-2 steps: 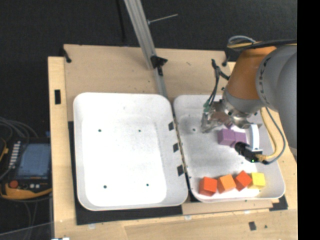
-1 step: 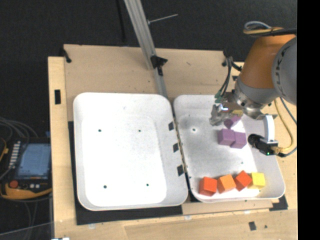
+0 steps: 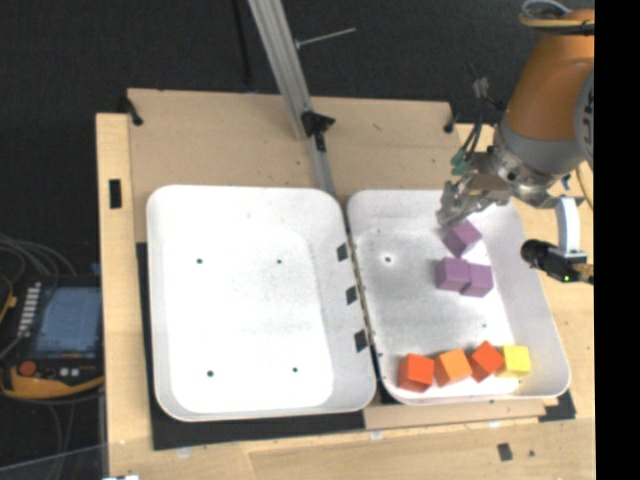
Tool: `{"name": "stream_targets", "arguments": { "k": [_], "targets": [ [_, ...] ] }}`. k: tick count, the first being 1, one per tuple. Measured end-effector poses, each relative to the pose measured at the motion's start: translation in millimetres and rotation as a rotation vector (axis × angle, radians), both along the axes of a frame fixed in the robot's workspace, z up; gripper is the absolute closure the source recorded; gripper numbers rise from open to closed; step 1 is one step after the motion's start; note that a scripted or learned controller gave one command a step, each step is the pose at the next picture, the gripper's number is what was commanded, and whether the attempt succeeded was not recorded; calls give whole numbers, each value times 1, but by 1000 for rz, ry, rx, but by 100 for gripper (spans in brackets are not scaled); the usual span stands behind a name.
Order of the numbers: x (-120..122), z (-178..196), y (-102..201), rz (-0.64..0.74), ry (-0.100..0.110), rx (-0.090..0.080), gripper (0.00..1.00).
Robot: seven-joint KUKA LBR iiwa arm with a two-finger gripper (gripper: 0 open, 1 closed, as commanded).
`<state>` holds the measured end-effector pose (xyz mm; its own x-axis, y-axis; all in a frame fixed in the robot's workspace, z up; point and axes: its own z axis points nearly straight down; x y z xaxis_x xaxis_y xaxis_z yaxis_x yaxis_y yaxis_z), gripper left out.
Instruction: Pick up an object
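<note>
Grey arm (image 3: 535, 153) with an orange band, thin cables, and a metallic tool (image 3: 462, 206).
</note>
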<state>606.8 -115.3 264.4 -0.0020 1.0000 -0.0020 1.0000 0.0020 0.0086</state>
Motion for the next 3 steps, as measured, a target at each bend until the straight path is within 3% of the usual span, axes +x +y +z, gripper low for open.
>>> {"name": "stream_targets", "arguments": {
  "k": [1, 3],
  "targets": [
    [1, 0, -1, 2, 7, 0, 100],
    [-27, -18, 100, 0, 8, 2, 100]
  ]
}}
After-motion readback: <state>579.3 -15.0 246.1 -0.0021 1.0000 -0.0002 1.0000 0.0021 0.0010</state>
